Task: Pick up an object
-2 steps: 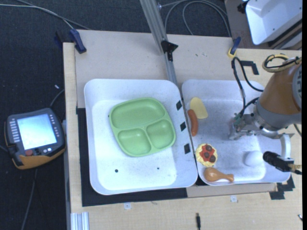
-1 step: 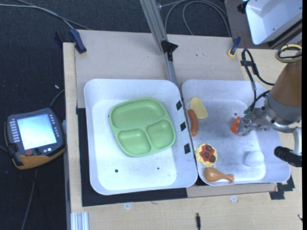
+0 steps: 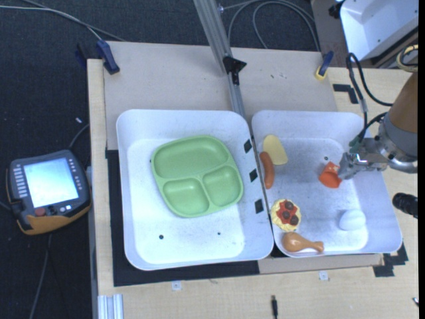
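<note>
Orange toy [image 3: 329, 176] in the right bin [image 3: 312, 121] lies just left of the pincer [image 3: 345, 168], touching its tip, though whether the fingers clasp it I cannot tell.

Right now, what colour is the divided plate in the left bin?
Light green; the divided plate shows best in the camera view.

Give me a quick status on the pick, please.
Gripper low in right bin, at orange toy; grip unclear. White egg-like piece nearby, apart. Nothing blocking.
</note>
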You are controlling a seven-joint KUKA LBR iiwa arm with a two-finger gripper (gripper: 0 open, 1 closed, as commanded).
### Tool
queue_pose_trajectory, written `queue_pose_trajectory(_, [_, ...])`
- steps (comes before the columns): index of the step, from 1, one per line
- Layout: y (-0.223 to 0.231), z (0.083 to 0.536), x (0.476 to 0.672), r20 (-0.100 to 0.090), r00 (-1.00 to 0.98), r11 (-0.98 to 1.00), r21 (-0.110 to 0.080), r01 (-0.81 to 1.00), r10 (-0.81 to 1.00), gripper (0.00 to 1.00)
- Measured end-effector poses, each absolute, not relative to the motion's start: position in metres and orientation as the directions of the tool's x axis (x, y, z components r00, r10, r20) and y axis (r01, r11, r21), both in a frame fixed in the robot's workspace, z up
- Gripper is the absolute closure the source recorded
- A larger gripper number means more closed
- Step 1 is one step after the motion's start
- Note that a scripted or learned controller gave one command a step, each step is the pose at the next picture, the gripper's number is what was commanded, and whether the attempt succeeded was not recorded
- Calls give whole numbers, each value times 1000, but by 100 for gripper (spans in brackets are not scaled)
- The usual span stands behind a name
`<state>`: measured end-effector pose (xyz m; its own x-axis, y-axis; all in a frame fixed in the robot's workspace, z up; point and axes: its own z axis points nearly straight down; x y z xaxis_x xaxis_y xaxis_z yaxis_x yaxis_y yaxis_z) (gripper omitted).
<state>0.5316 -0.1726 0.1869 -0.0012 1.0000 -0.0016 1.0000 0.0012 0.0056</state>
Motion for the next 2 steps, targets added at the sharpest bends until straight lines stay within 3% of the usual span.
queue_pose_trajectory(1, [-173, 232, 533, -2, -2, 2, 6, 1000, 1000, 100])
queue_pose_trajectory(2, [-118, 230, 521, 2, -4, 4, -2, 1000, 1000, 100])
